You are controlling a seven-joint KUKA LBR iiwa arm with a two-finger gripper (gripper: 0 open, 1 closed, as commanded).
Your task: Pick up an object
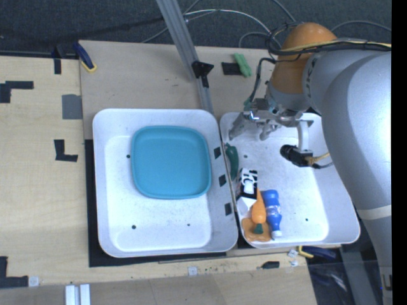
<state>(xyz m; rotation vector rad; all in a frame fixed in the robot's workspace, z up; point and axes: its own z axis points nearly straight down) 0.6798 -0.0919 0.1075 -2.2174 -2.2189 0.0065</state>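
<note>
Plywood counter (146, 81) carrying two shallow white plastic bins; left bin (114, 189) has a smooth teal square plate (170, 161); right bin (318, 196) has a blue bottle (272, 211), an orange toy (258, 213) and a dark green thing (231, 159) along its left wall; end effector (261, 127) hangs over the far corner, well apart from the bottle, fingers spread, nothing between them.

A pale wooden surface (38, 170) carries two shallow white bins side by side, the left bin (111, 183) and the right bin (331, 215), their inner rims touching. Black tape marks (60, 150) dot its left side, and a green clip (242, 64) lies near its far edge.
</note>
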